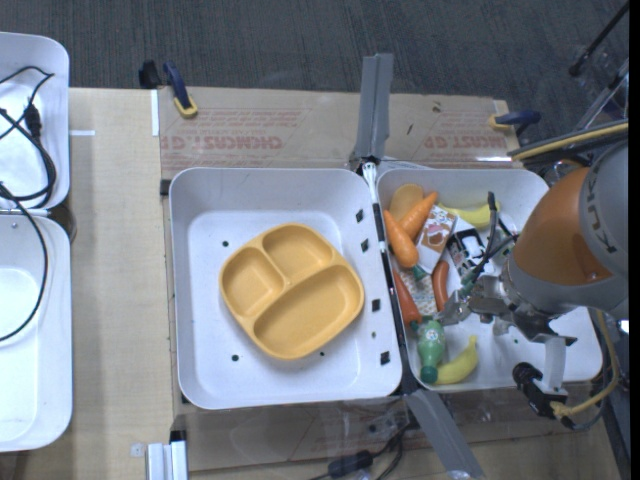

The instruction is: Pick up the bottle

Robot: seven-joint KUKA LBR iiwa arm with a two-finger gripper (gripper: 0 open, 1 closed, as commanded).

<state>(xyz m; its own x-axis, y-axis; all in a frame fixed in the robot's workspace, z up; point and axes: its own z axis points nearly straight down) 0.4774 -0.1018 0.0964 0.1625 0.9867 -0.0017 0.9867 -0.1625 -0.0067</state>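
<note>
Lying among glossy plastic carrots, small green bottle (430, 345); hand (468, 306) beside it, grip state unclear.

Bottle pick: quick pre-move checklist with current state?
1. Bottle located: ok, green, lying near the front of the right bin.
2. Bottle free of clutter: not ok, a banana touches it and carrots lie just behind.
3. Gripper over the right bin: ok, beside the bottle, not over it.
4. Bottle in grasp: not ok, not between the gripper's parts.
5. Gripper opening: cannot tell.
6. Left bin: ok, holds a yellow divided plate, away from the pick.
</note>
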